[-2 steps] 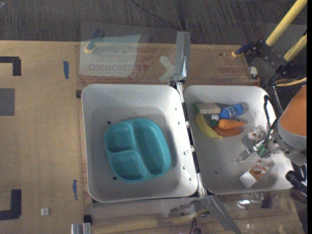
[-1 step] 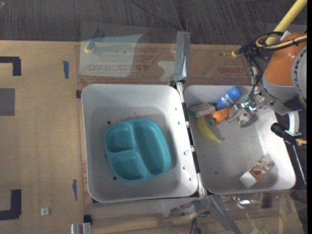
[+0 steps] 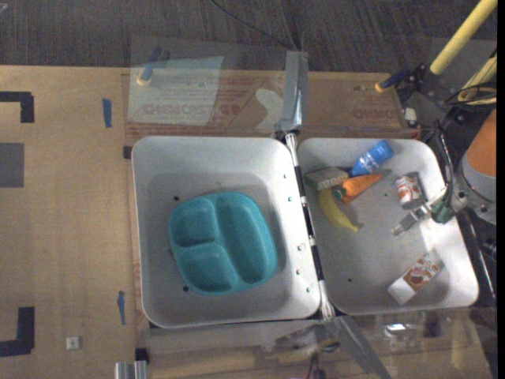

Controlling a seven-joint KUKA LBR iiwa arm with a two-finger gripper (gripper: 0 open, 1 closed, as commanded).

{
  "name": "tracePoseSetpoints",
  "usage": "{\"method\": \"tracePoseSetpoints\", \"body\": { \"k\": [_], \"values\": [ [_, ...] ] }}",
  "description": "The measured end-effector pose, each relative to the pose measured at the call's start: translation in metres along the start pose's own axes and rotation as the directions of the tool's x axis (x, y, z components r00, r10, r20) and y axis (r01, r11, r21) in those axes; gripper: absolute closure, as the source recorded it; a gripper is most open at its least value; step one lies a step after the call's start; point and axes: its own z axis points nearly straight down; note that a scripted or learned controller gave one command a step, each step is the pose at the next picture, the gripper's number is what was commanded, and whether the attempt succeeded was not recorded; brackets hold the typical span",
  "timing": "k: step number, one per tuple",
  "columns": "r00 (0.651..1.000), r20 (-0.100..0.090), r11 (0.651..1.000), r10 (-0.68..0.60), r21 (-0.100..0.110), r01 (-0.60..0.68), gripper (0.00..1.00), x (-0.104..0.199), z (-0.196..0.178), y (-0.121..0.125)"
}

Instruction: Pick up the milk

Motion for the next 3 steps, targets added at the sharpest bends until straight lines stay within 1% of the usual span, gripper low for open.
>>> {"method": "tracePoseSetpoints", "body": {
  "k": [1, 2, 3],
  "values": [
    [0.993, 0.000, 0.993, 0.116, -0.005, -0.116, 0.00, -0.049, 0.048, 0.082],
    [0.977, 0.000, 0.977, 0.212, 0.000, -0.212, 0.00, -0.028, -0.036, 0.031],
    [0.999, 0.001, 0.999, -0.035, -0.001, 0.035, 0.00, -0.060, 0.041, 0.100]
  ]
}}
